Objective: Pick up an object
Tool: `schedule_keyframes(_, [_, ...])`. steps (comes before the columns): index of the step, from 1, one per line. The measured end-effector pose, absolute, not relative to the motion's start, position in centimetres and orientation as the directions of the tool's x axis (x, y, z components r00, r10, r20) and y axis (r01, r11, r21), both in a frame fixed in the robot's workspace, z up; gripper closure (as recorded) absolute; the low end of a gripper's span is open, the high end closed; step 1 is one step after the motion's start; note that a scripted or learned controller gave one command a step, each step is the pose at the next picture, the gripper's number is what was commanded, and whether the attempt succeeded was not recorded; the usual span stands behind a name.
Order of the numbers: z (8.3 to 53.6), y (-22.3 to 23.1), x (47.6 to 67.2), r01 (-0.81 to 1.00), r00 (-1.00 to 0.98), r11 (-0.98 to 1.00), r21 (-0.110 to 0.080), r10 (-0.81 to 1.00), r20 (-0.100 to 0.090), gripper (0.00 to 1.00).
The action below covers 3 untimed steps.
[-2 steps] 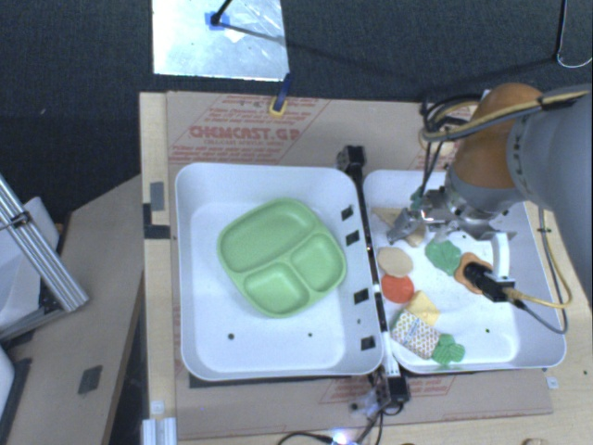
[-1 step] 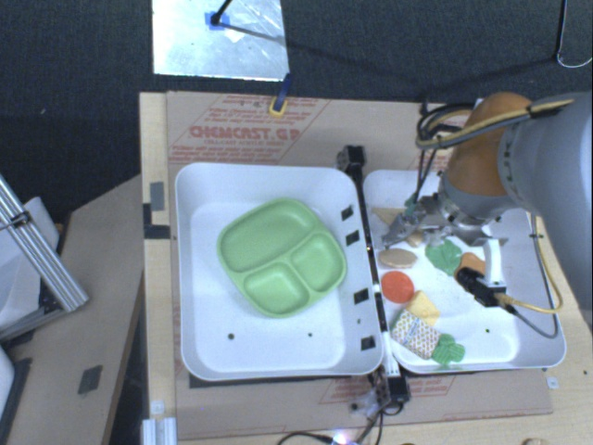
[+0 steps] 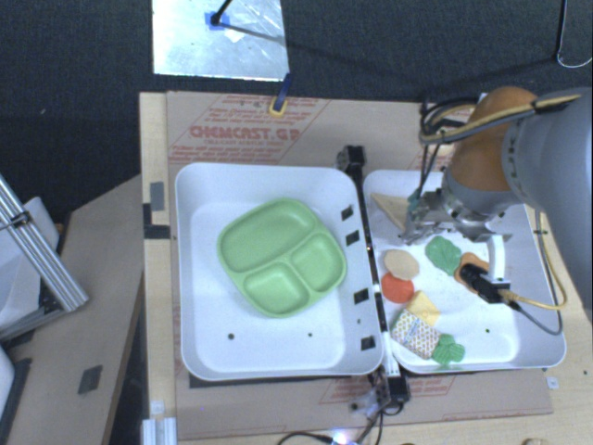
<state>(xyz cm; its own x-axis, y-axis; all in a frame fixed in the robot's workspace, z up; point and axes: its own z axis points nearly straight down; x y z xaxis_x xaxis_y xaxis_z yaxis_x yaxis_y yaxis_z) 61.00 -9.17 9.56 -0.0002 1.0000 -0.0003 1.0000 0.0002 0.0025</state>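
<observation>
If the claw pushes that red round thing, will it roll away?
Probably not. The red round piece looks flat like a slice, so it would likely slide instead. The tan piece and the yellow wedge sit close, so they might get bumped.

Red print "CHEMCAST GP" stands on the brown board (image 3: 243,128) behind the bins

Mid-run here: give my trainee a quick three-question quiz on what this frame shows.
1. True or false: the green divided plate lies in the right bin.
2. Which item lies nearest the tool? A) tan wedge B) patterned block C) red disc
3. Fill in: the arm reaches over the ____ bin.

Key: 1 false, it lies in the left bin; 2 A; 3 right.
</observation>
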Motion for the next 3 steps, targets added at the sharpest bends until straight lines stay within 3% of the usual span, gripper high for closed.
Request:
schedule_keyframes(2, [20.7,-10.1,60.2,1.0,0.001,-0.001,0.002,1.0,0.0,1.0])
schedule_keyframes(3, [22.5,-10.1,60.3,1.0,-0.004,0.004,0.003,1.0,0.0,1.0])
